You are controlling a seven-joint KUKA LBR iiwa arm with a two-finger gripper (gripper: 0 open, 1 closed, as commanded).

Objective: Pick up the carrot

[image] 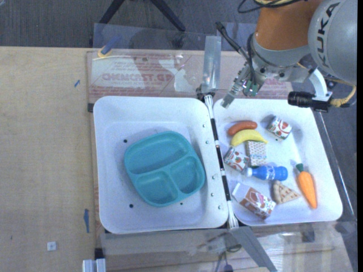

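Note:
The carrot (307, 187), orange with a green top, lies near the right wall of the right bin (326, 152), its tip pointing toward the front. The gripper (229, 100) hangs above the back left corner of that bin, tilted down and to the left, well away from the carrot. Nothing shows in its grasp.
Around the carrot lie a pizza slice (285, 193), a blue bottle (269, 172), a small carton (256, 202), a banana (248, 137), a sausage (242, 127), a can (279, 127) and two small boxes. The left bin (108, 118) holds a teal divided plate (164, 168).

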